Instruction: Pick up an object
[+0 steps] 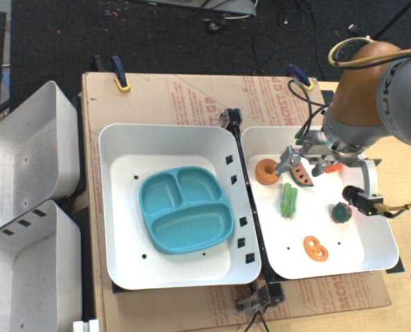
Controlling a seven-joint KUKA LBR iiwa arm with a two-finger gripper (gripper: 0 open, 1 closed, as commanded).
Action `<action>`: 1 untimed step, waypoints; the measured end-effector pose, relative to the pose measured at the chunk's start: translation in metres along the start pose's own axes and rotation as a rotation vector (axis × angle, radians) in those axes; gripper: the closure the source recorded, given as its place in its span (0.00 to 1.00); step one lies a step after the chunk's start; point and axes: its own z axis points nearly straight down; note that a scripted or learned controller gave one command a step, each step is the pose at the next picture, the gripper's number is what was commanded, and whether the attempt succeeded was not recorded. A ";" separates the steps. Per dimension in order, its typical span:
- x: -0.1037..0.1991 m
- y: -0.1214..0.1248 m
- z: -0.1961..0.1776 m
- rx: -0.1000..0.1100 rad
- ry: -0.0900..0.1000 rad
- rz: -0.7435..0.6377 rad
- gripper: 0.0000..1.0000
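The right bin point(371, 254) holds several small toys. An orange ring-shaped piece point(266, 171) lies at its left, with a red watermelon slice point(301, 176) beside it. Below them are a green pod point(288, 200), a dark green lump point(341, 213) and an orange pretzel point(315, 248). A small red-orange piece point(334, 167) peeks out under the wrist. My gripper point(306, 163) hangs over the bin's upper middle, just above the watermelon slice. Its fingers point(288, 160) are spread apart and hold nothing.
The left bin point(122, 254) holds a blue divided plate point(187, 209). A black divider with clips point(243, 185) runs between the bins. Two more white bins point(25, 158) sit off the bench at the left. A black box with a cable point(358, 199) hangs from the wrist.
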 end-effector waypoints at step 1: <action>-0.004 0.006 0.047 -0.002 0.000 0.000 0.00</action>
